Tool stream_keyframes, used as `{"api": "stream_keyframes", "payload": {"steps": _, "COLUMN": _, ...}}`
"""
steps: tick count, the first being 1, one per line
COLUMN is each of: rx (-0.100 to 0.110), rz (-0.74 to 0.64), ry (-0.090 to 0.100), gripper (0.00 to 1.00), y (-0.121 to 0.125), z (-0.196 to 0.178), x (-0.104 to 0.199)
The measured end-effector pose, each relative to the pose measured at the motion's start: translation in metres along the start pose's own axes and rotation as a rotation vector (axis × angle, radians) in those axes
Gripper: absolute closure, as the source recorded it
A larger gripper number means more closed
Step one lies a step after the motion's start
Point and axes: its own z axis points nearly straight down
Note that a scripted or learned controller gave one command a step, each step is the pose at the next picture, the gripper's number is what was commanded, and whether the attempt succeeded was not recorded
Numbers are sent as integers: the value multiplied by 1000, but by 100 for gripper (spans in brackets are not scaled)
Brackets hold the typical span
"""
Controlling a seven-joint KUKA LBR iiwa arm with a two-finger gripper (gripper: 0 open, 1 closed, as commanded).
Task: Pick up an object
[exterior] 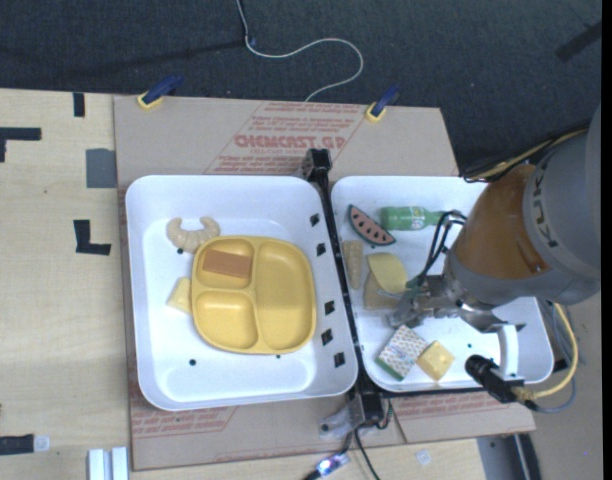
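Note:
My gripper (410, 308) reaches down into the right bin (526, 388), under the orange-banded wrist (496, 233). It hovers over or touches the bin floor just below a pale yellow cheese wedge (386, 271). A checkered white-and-green packet (401, 352) and a yellow block (435, 360) lie just in front of it. Farther back lie a watermelon slice (371, 226) and a green bottle (408, 217), the bottle partly hidden by the arm's cable.
The left bin (151, 358) holds a yellow divided plate (256, 296) with a brown slab (227, 262) in one compartment, a croissant-like piece (189, 232) and a small yellow wedge (179, 295). A raised divider (334, 288) separates the bins.

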Motion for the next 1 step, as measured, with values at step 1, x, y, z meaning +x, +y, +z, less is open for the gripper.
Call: {"api": "stream_keyframes", "payload": {"steps": 1, "rx": -2, "rz": 0, "ry": 1, "gripper": 100, "y": 5, "z": -43, "x": -2}}
